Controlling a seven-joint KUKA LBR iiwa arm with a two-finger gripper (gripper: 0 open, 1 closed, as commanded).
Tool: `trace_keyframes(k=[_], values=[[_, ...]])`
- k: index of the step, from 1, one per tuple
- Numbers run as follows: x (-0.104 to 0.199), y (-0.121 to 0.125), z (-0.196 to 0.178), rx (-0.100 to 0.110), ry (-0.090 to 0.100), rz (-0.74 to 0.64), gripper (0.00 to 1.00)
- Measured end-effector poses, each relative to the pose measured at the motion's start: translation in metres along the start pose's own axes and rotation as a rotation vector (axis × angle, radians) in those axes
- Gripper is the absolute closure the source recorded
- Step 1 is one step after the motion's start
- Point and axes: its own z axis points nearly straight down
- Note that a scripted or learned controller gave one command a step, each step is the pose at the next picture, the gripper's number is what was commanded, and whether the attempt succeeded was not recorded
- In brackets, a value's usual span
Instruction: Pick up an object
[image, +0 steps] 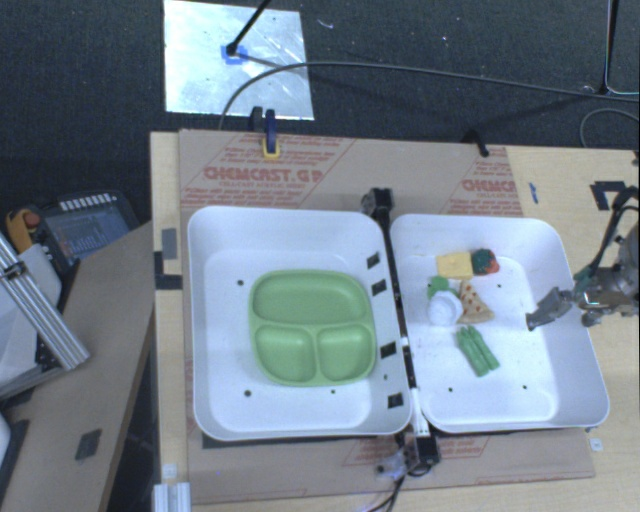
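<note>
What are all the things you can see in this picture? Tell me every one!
Shallow white plastic bins: two, white, side by side on the bench.
Green divided plate: one, green, left bin.
Yellow block: one, yellow, right bin.
Red and green toy: one, beside the yellow block.
Pizza-slice toy: one, tan, right bin.
White round piece: one, white, beside the pizza slice.
Green bundle toy: one, green, right bin.
Gripper: one, grey, right bin's right side.

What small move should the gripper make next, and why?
Probably shift the gripper leftward toward the green stalks, then descend. It sits at the right bin's right side, apart from the toy food cluster, and the stalks lie nearest and slightly separate.
</note>
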Motion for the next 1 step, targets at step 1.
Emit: trace_keyframes(k=[1], values=[[0.0007, 0.0026, -0.0062, -0.012, -0.003, -0.004, 0.00]])
